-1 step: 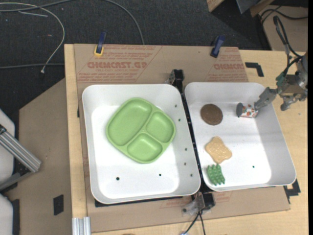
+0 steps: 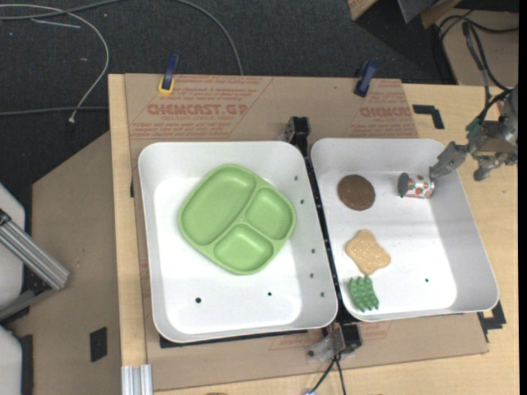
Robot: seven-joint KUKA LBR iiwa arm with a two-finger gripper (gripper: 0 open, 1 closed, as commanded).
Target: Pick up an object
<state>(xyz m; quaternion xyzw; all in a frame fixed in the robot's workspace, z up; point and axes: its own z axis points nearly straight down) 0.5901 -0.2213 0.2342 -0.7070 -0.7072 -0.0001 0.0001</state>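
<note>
The right bin holds a brown round disc, a tan cracker-like piece, a small green bristly item and a small can lying on its side near the far right corner. My gripper hangs over the bin's far right edge, just right of the can. It is open with nothing between its fingers. Its left finger slants down toward the can, and I cannot tell whether they touch.
The left bin holds a green divided plate. A black clamp sits where the two bins meet at the back. Blue clips pin the cardboard underlay at its far edge.
</note>
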